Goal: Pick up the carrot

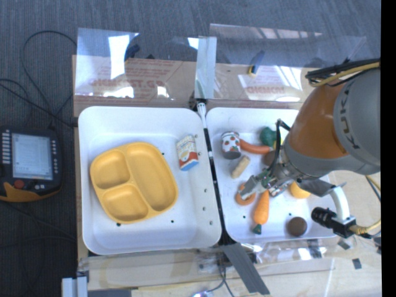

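Gripper (265, 183) low over carrot (262, 210), arm angled leftward.

Robot lab, teach pendant (29, 164), white bins (148, 117)

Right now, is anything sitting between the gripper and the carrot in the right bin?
Nothing visible. The gripper hovers right at the upper end of the orange carrot; a small orange ring-shaped piece lies just left, beside the path.
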Tool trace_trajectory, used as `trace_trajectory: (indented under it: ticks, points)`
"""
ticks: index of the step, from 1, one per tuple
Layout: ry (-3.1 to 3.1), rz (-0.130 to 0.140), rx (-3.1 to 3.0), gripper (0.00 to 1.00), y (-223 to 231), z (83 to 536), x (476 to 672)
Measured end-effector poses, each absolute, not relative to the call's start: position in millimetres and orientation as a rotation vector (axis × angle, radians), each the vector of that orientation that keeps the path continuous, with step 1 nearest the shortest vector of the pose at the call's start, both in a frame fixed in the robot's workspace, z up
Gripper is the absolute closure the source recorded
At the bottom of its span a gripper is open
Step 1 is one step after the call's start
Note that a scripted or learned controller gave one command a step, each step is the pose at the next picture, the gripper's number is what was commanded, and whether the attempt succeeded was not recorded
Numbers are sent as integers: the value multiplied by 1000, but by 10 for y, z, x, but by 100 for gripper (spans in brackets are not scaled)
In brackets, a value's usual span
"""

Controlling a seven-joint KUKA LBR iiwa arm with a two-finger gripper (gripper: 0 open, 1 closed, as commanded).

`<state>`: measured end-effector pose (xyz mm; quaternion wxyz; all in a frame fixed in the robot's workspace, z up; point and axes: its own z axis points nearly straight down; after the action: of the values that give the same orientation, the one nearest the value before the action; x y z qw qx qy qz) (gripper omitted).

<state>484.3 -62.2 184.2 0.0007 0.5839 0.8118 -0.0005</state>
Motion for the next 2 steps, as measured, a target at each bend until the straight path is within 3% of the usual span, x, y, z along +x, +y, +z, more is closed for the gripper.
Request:
trace_trajectory:
  ticks: [1,2]
  points:
    - [2536,-4,1858,100,58,1825,5220]
    - [2851,-4,1317,100,-663,1998,5046]
